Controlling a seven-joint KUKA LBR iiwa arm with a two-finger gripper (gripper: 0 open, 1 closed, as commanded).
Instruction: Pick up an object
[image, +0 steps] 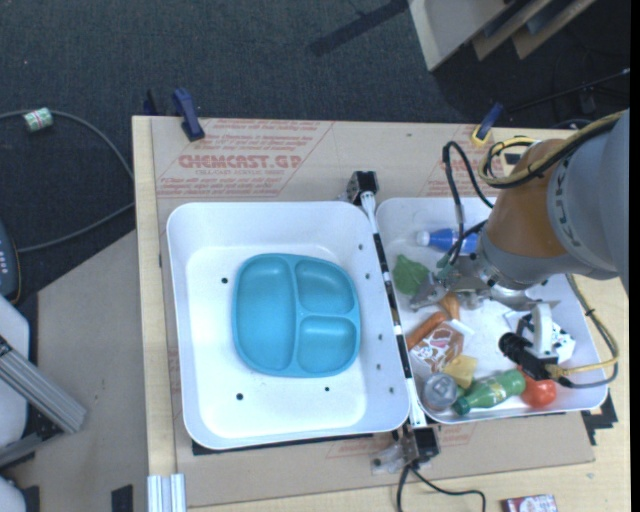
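Dark carpet (250, 50) surrounds the desk (150, 300), whose pale top sheet carries red print, part of it reading CHEMCAST. A blue clamp (186, 112) grips the desk's far left corner.

The left bin (190, 300) holds one thing: a blue divided plate (297, 315) with three compartments, lying flat near the bin's middle.

The right bin (420, 215) is crowded. Down its left side, from far to near, lie a green leafy-looking thing (408, 272), an orange carrot-like piece (428, 326), a printed packet (440, 348) with red markings, and a small clear round item (438, 390) too blurred to name. At the far side a blue-and-white bottle (445, 240) lies flat, its right end hidden under the arm (560, 215).

The hand (450, 288) is low in this bin, just right of the green thing and just above the carrot-like piece. The wrist blocks most of it, so I cannot tell whether it is open or closed, or whether it has hold of anything.

Further right, a yellow lump (460, 370) touches the packet's near corner. A green bottle (490, 390) lies on its side along the near wall, and a red-orange round thing (540, 393) sits just beside its right end. The grey arm with its orange band covers the bin's far right part and runs out of the view on the right.
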